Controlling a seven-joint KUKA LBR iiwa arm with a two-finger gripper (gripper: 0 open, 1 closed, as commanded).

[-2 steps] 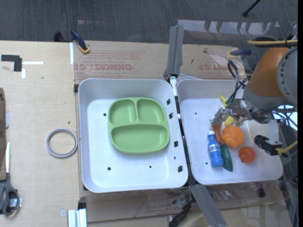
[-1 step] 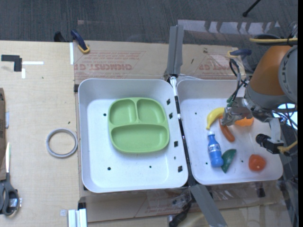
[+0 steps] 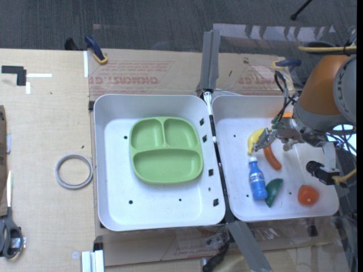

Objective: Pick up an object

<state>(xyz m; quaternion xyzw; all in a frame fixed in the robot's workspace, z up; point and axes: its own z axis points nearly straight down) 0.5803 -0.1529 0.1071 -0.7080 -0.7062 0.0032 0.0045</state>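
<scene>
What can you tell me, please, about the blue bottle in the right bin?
The bottle is blue, likely plastic, with a white cap at its top end and a pale label band. It lies on its side on the right bin floor, cap pointing away from the camera. A green item lies against its lower right side; an orange sausage-like item sits just beyond the cap.

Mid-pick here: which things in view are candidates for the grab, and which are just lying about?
For the job, in the right bin:
gripper
yellow banana
orange carrot
blue bottle
green pepper
red tomato

Lying about:
green divided plate in the left bin
tape ring
scissors
blue clamp
</scene>
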